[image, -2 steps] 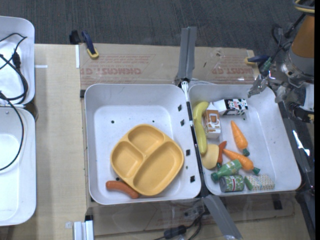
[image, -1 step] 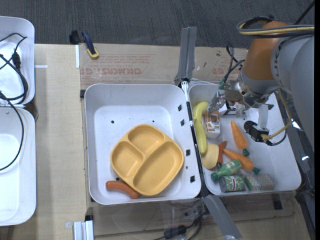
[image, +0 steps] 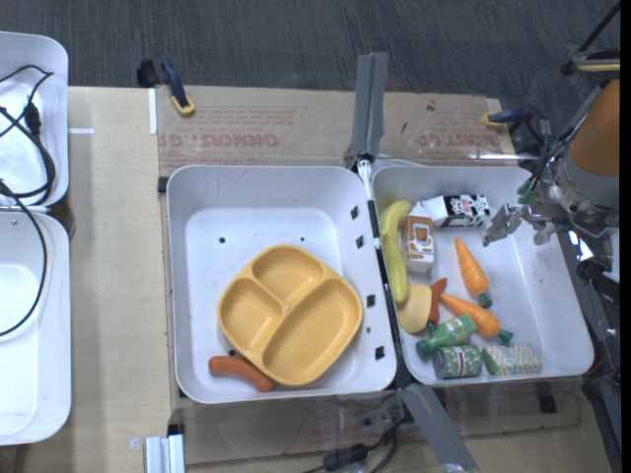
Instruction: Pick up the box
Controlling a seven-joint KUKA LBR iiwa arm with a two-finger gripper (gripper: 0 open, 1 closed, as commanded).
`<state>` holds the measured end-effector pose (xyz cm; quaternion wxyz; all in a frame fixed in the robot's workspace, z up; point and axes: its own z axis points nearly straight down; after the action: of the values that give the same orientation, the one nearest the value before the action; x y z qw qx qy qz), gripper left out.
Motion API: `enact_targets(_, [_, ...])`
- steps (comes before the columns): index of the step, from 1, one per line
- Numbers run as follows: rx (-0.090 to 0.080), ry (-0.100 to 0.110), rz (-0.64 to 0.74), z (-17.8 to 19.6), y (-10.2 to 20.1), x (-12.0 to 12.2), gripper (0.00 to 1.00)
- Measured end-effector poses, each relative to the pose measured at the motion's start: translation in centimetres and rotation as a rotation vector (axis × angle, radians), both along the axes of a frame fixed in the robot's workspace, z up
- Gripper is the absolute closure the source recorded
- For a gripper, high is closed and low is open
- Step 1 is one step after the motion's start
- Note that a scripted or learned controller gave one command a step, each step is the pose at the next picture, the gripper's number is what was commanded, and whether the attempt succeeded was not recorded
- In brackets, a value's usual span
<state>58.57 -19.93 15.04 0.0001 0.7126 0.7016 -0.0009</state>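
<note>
We judge this the approach step: the end effector (image: 513, 223) hovers over the right bin (image: 552, 294), near its back edge, holding nothing we can see. The box (image: 420, 243) lies beside the banana (image: 396, 249), well left of it. Next move: travel left, descend over the box. Whether the end effector is apart or together, we cannot tell; the arm is cut off at the right

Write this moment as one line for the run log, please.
arm: over right bin edge | pincer: near cow box, apart | box: on bin floor, not lifted | left bin: yellow plate, sausage
</note>
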Motion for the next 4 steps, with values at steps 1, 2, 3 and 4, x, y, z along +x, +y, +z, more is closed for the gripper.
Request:
enact_targets(1, [-0.001, -0.007, -0.119, -2.8, 1.4, 6.1, 0.00])
enact_targets(2, [0.003, -0.020, -0.120, -3.8, 10.0, 5.2, 0.00])
enact_targets(3, [-0.001, -0.026, -0.124, -2.4, 9.6, 5.3, 1.00])
enact_targets(4, [0.000, -0.021, -0.124, -2.6, 9.6, 5.2, 0.00])
